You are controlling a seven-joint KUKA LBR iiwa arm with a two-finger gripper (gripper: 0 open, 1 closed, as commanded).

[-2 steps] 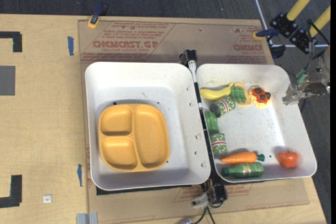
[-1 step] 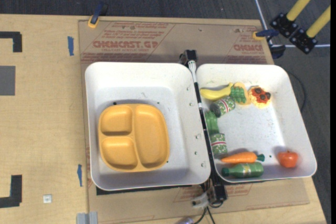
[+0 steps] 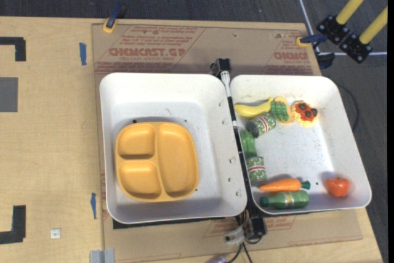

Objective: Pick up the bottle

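R bin (image 3: 345,132) — green bottle (image 3: 284,199) lying flat | carrot (image 3: 280,185) just beside it | tomato (image 3: 337,186) near | L bin (image 3: 117,95) — yellow tray (image 3: 157,160) | prob. 2nd bottle (image 3: 249,154)

The brown board (image 3: 203,46) under the bins bears red print reading "CHEMCAST GP". The same print repeats, cut off, at its right

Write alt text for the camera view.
Two white bins sit side by side: the left bin holds a yellow divided tray; the right bin holds green bottles, a banana, carrot and tomato.
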